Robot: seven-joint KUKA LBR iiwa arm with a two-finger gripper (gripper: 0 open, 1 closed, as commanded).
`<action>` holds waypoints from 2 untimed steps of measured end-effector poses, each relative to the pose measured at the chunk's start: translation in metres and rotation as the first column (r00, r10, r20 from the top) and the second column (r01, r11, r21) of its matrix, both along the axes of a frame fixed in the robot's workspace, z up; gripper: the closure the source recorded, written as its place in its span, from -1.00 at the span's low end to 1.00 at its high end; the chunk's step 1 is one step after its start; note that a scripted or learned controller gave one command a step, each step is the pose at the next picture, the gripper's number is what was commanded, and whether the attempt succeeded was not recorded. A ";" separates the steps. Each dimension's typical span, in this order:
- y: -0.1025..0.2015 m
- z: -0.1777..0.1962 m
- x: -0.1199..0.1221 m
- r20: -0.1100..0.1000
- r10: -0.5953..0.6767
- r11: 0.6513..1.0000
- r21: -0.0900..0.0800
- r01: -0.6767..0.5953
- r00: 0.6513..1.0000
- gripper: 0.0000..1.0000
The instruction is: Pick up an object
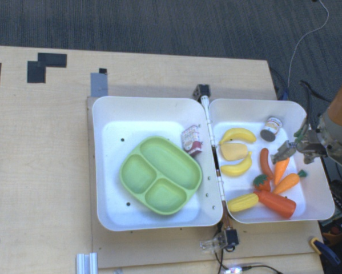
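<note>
Bright, even overhead light. White bins slightly overexposed with a bluish cast on their floors. Shadows soft and short, faint under the green plate. Overall soft focus, low resolution; small items blurry. Dark carpet grainy.

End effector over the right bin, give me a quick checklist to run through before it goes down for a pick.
1. End effector above the right white bin: ok.
2. Target beneath it, a slim orange plastic carrot: ok.
3. Room around the carrot: not ok, the red plastic sausage lies right beside it.
4. Finger opening: cannot tell.
5. Nothing already held: cannot tell.
</note>
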State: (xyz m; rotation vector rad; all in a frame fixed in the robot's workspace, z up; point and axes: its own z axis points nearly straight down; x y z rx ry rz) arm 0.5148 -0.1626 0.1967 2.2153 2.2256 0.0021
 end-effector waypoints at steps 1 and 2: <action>0.036 -0.097 0.029 0.012 -0.003 1.000 -0.002 0.003 1.000 -1.00; 0.037 -0.088 0.029 0.011 0.000 1.000 -0.001 0.000 1.000 1.00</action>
